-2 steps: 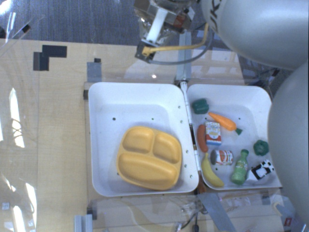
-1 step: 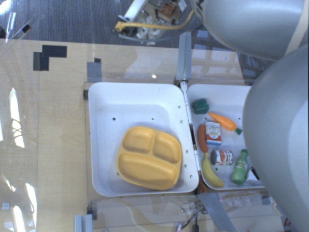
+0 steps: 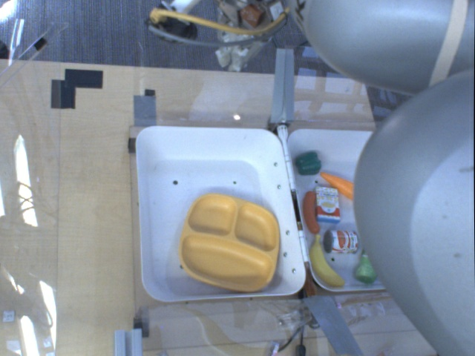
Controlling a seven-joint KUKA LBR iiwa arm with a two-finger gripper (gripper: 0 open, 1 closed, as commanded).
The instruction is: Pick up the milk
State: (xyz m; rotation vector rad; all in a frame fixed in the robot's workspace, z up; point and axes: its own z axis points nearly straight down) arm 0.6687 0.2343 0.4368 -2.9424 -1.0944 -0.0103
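Observation:
The milk [image 3: 327,204] is a small white carton with red and blue print. It lies in the right bin [image 3: 338,148], near that bin's left wall, between a carrot [image 3: 338,184] and a small can [image 3: 341,241]. My gripper [image 3: 237,53] hangs at the top of the view, beyond the far edge of both bins and well away from the milk. A yellow cable loops around it. The big grey arm covers the right part of the right bin.
A yellow divided plate [image 3: 230,241] sits in the left bin [image 3: 200,154]. Around the milk lie a green pepper [image 3: 307,162], a red sausage-shaped piece [image 3: 309,211], a banana [image 3: 325,262] and a green item [image 3: 365,269].

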